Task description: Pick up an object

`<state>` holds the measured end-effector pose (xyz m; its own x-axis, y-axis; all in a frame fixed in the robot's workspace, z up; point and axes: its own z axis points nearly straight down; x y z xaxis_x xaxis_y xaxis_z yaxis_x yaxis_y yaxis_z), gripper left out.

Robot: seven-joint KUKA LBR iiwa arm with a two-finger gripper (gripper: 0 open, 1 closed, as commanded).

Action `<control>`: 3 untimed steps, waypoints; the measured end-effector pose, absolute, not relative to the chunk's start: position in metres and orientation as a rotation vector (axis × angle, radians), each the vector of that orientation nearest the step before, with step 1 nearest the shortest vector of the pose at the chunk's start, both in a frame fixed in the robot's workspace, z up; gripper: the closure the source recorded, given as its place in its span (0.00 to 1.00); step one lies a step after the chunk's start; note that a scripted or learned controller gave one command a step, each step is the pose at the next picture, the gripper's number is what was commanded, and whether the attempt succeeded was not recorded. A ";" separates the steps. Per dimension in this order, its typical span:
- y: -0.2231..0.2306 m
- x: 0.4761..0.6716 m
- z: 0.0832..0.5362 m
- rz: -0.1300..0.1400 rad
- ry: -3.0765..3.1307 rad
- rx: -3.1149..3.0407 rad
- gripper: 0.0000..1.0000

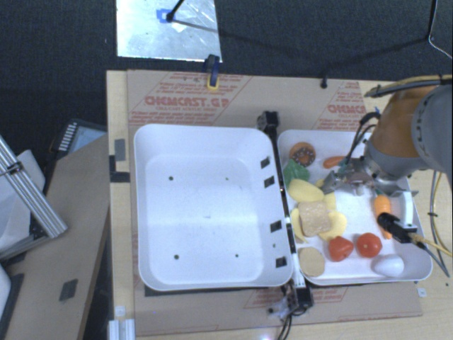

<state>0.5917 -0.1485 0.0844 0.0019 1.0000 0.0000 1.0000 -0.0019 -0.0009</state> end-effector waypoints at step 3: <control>-0.099 0.552 0.084 0.001 -2.221 -2.221 0.00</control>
